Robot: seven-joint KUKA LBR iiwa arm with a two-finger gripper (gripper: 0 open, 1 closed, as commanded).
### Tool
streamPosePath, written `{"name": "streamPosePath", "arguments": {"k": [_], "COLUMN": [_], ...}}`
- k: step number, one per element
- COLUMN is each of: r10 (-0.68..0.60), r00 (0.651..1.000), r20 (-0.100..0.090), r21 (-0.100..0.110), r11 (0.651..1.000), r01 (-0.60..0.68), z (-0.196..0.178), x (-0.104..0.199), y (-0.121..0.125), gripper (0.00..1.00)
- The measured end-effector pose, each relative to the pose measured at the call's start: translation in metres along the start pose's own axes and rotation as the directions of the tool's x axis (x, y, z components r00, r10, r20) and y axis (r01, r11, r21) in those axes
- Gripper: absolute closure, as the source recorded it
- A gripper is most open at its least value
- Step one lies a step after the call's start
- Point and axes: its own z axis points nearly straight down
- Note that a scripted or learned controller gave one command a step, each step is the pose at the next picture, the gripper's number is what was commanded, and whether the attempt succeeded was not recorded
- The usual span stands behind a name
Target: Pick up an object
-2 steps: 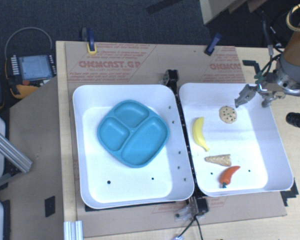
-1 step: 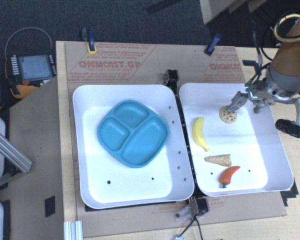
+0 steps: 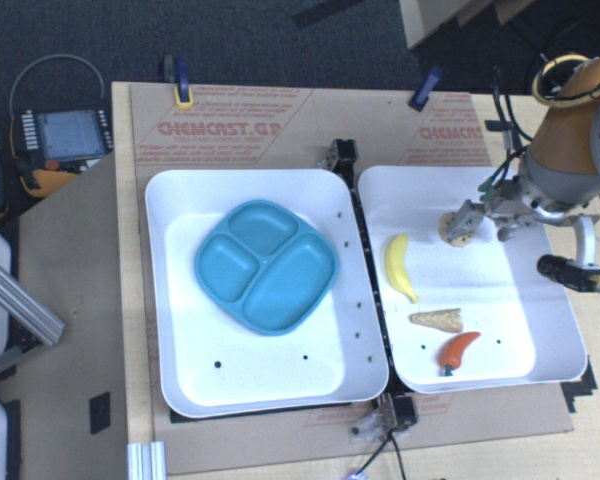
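Banana upright; stem toward far rim

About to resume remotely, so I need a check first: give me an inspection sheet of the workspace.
Surface: two white bins, left bin and right bin, on a brown board.
Job's things: right bin holds banana, cookie, tan wedge, red pepper.
Clutter: blue divided plate in left bin.
Grippers: pincer beside the cookie; grip unclear.
Cables: black cables along arm.
Surroundings: handheld pendant on dark floor.

arm cut off at right edge, gripper partly covering small tan object
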Motion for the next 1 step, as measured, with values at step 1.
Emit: {"name": "streamPosePath", "arguments": {"k": [1], "r10": [-0.001], "r00": [1.0], "r20": [0.0], "r21": [0.0], "r11": [1.0], "r01": [0.001], "z": [0.0317], "x": [0.0005], "y": [-0.0002], "gripper": [0.0]}}
